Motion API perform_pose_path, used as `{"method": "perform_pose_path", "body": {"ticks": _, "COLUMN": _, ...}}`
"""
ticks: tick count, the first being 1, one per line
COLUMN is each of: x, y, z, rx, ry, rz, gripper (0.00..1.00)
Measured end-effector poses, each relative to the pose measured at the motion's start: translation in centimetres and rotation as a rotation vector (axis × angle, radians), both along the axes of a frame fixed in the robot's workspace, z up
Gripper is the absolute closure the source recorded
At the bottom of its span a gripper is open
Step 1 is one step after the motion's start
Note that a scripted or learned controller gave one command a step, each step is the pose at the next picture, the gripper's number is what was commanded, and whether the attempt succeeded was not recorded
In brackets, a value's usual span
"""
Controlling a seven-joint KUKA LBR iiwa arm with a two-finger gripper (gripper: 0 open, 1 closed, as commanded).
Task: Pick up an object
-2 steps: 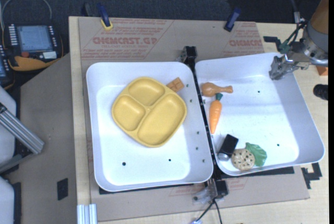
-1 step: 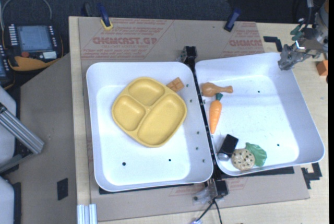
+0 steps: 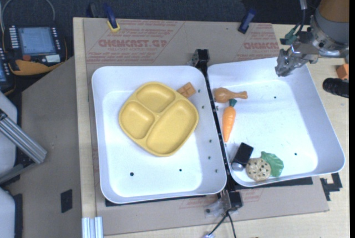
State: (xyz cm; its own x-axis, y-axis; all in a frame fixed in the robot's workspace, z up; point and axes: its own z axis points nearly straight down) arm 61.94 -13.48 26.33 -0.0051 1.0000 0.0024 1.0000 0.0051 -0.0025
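Note:
My gripper (image 3: 284, 67) hangs over the far right corner of the right bin (image 3: 299, 120), with nothing visible between its fingers. In that bin lie a toy chicken drumstick (image 3: 228, 95) and a toy carrot (image 3: 228, 121) near the left wall. A small black block (image 3: 242, 153), a round cookie (image 3: 257, 168) and a green leafy piece (image 3: 273, 162) sit at the near left corner. All of them are well away from the gripper.
The left bin (image 3: 111, 137) holds a yellow divided plate (image 3: 159, 118) and a small brown block (image 3: 186, 89) at the plate's far edge. Clamps stand at the bench's far edge, and a black fixture (image 3: 201, 57) sits between the bins.

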Motion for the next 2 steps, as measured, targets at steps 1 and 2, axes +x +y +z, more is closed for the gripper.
{"method": "perform_pose_path", "body": {"ticks": 1, "x": 0.6, "y": 6.1, "z": -0.2, "rx": 0.000, "ry": -0.001, "rz": 0.001, "gripper": 1.00}}
{"method": "perform_pose_path", "body": {"ticks": 2, "x": 1.2, "y": 10.9, "z": -2.0, "rx": 0.000, "ry": 0.002, "rz": 0.000, "gripper": 1.00}}
